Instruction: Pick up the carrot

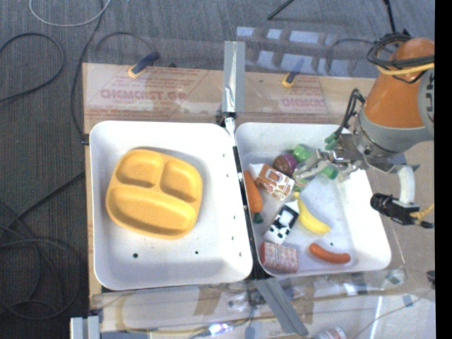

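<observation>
The carrot (253,195) lies against the right bin's (367,249) left wall. The claw (332,162) hovers well apart; its opening cannot be told. Approach along the wall, straddling the carrot.

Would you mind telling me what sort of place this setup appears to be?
Probably a robotics lab test bench: two white bins taped onto cardboard, toy food such as the carrot, and loose cables across carpet.
</observation>
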